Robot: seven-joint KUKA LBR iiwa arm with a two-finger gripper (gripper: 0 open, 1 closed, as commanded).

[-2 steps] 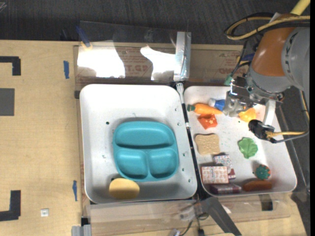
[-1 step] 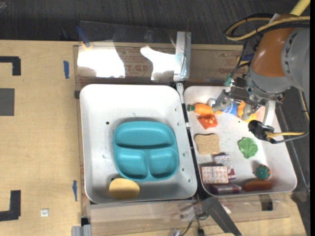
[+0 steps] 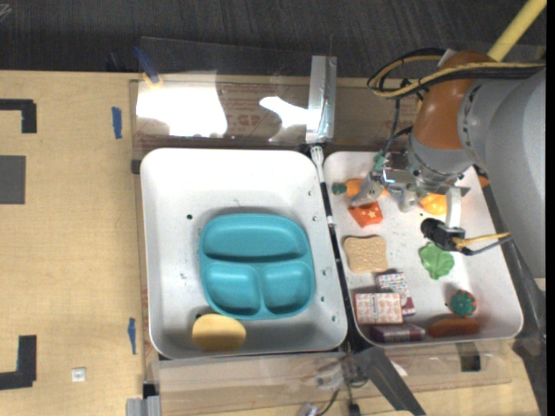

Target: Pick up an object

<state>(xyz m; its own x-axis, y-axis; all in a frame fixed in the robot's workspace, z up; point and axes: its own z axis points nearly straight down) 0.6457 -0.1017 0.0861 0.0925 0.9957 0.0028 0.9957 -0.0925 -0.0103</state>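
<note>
Down at the far end of the right bin (image 3: 401, 241), the grey arm (image 3: 486, 120) with its orange band reached in from the right and held the claw (image 3: 406, 189) among a cluster of small toy foods. Whether the claw was spread or pressed together could not be told from this angle. An orange piece (image 3: 353, 187) lay just to its left, a red wedge (image 3: 367, 214) near that, and a yellow piece (image 3: 434, 204) just to its right. Further toward the camera in the same bin lay a slice of toast (image 3: 365, 253), a green leafy piece (image 3: 437, 260), printed packets (image 3: 380, 304), a red-and-green ball (image 3: 462, 302) and a reddish-brown sausage (image 3: 451, 327) against the near wall. The left bin (image 3: 173, 198) held a teal divided tray (image 3: 256, 263), with a pale yellow disc (image 3: 218, 330) touching its near left corner. Both bins sat side by side on the wooden worktop (image 3: 69, 232).
</note>
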